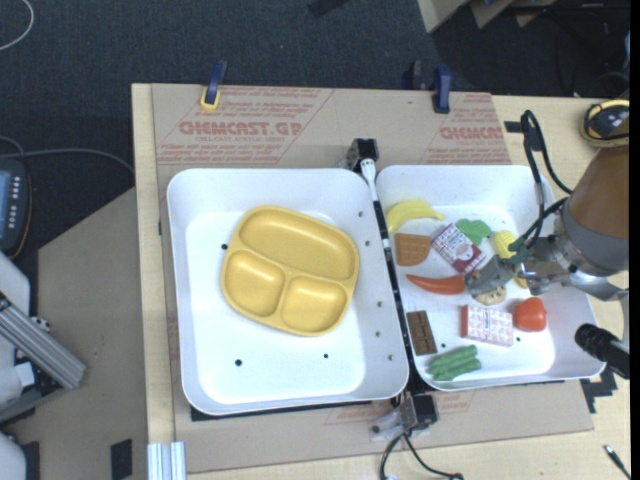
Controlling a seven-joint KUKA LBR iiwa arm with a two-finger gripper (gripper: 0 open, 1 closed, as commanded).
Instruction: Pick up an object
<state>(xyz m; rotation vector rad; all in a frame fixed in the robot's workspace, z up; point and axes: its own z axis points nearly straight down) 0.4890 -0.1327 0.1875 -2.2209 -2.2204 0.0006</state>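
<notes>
Several candidates: the right bin (560, 368) holds a crowd of small toy foods, any of which would serve as the object to pick.
Nearest object: a red chili pepper (436, 284) lies centre-right of the frame, just left and below the gripper (492, 280), its long axis running left to right.
Other close things: a red-and-white packet (456, 246) sits above-left of the gripper; a red-patterned card (488, 324) and a red tomato (531, 314) lie just below it.
Gripper state: low among the items, but whether its fingers are apart or together I cannot tell; nothing is visibly held.
Farther items: yellow banana (413, 212) and brown slice (411, 248) toward the upper left of that bin, chocolate bar (420, 331) and green beans (455, 361) toward its lower edge.
Open room: judged tight, with neighbours close on every side; the bin's right wall is near the arm.
Left bin (190, 298): holds a yellow divided tray (290, 269), well apart.
</notes>
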